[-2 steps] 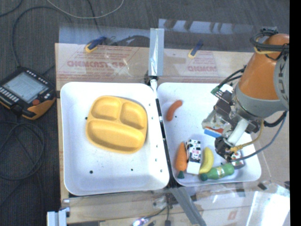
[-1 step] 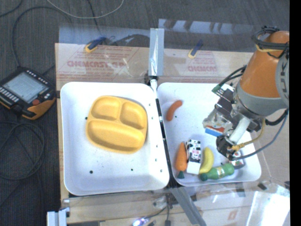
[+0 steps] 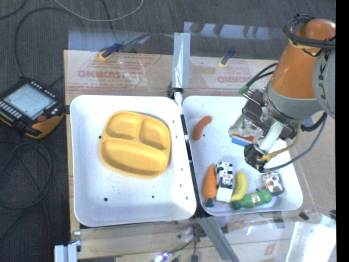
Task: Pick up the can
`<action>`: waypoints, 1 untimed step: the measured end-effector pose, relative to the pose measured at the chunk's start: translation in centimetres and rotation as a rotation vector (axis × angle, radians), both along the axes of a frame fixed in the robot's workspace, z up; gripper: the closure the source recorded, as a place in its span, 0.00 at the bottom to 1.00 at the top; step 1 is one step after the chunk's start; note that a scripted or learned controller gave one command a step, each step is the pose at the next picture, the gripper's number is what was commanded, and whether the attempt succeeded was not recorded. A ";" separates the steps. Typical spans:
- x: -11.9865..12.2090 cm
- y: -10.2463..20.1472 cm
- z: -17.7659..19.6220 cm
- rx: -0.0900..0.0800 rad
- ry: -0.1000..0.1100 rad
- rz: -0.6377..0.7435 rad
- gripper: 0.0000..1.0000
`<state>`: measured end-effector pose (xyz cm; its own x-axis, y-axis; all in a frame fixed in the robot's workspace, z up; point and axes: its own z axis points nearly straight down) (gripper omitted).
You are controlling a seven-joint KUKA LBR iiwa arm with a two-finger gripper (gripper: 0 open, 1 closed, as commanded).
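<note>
Over the right bin point(image 3: 215, 146), toward its far right side, the gripper point(image 3: 246, 131) hangs from the grey and orange arm, and you cannot tell from this slanted view whether it is spread or pressed together; nothing can be made out in its grasp. The can point(image 3: 272, 183) sits in the near right corner of that bin, close to the right wall and apart from the gripper, which is farther back and to its left. Just left of the can lies a green vegetable point(image 3: 254, 200), then a banana point(image 3: 240, 185), a milk carton point(image 3: 224, 179) and a carrot point(image 3: 210, 182), all crowded along the near edge; a sausage point(image 3: 202, 126) lies alone toward the far left. By my reading you are at the approach step: the can is not yet reached. The next move calls for carrying the gripper nearer and to the right until it stands over the can, then lowering it, minding the bin wall on one side and the green vegetable on the other. The can looks tipped over, its long axis seeming to run from far left to near right with the pale end facing far left, though it is too small to be sure, so line the grasp across that axis. The left bin point(image 3: 87, 146) carries a yellow tray point(image 3: 136, 143) and plays no part.
</note>
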<state>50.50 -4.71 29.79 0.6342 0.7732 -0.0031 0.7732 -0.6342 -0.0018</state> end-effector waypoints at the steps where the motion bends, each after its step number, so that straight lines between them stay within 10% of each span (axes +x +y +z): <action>1: -2.1 -3.6 1.9 -0.002 -0.001 0.236 1.00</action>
